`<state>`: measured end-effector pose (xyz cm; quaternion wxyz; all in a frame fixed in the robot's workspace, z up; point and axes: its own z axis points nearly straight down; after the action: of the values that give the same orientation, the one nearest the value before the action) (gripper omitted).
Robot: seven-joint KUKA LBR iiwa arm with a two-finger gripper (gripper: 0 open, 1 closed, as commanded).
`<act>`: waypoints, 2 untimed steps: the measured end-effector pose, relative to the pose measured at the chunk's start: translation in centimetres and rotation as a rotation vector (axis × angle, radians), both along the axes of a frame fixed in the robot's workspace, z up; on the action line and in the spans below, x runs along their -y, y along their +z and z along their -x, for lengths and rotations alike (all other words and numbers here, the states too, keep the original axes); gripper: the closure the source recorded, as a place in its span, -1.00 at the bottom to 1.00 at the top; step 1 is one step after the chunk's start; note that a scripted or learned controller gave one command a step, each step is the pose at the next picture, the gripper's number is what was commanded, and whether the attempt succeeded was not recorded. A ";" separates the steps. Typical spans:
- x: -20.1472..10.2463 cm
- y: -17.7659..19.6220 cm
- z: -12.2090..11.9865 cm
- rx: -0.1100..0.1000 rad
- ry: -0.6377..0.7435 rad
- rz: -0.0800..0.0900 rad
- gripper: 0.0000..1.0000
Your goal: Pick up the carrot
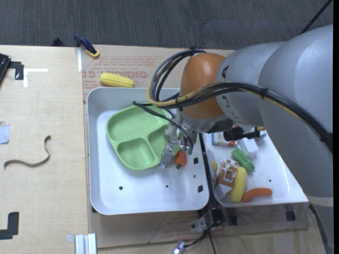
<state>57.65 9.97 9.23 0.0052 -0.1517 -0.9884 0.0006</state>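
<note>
The carrot (pixel 181 159) shows as a small orange piece right at the tips of the gripper (pixel 174 157), low in the left bin (pixel 143 197) and just off the right edge of the green divided plate (pixel 135 136). I read the fingers as closed nearly together around it, with orange visible between and just beside them, so I'd call it gripped, though only by a narrow margin.

From here I'd lift straight up and slowly, keeping the wrist steady; the piece looks smooth, tapered and hard-plastic (the sort that squirts out of a pinch), and any sideways drag could catch the plate rim to the gripper's left.

The plate is matte moulded plastic with three shallow compartments. To the gripper's right, in the other bin (pixel 280 187), lie a yellow corn cob (pixel 239 183), a glossy orange-red sausage shape (pixel 256 194), a green piece (pixel 242 161) and a small printed box (pixel 228 172). Beyond the gripper, outside the bins, a second corn cob (pixel 117 79) rests on cardboard.
</note>
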 end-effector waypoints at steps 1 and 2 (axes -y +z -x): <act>-3.3 -0.1 1.8 -0.021 -0.509 0.014 -1.00; -4.4 0.3 9.4 0.024 -0.413 -0.005 -1.00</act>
<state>48.20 14.39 9.55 -0.0065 -0.3509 -0.9364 -0.0045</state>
